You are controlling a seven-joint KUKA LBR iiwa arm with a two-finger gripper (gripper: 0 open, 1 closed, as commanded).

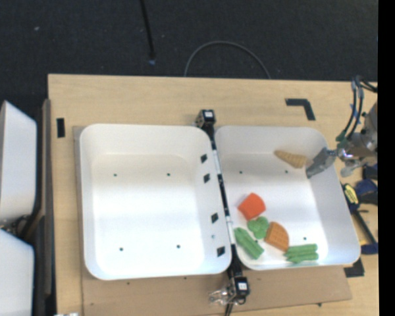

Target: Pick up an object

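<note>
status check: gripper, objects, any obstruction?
Gripper at right bin's right wall, beside tan cone, holding nothing visible. Red block, orange piece, green pieces clustered at bin's near edge. Nothing blocking.

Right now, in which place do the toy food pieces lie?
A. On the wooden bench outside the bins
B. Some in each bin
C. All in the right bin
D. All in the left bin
C: the red piece, the green pieces, the orange piece and the tan cone all lie inside the right bin.
</note>
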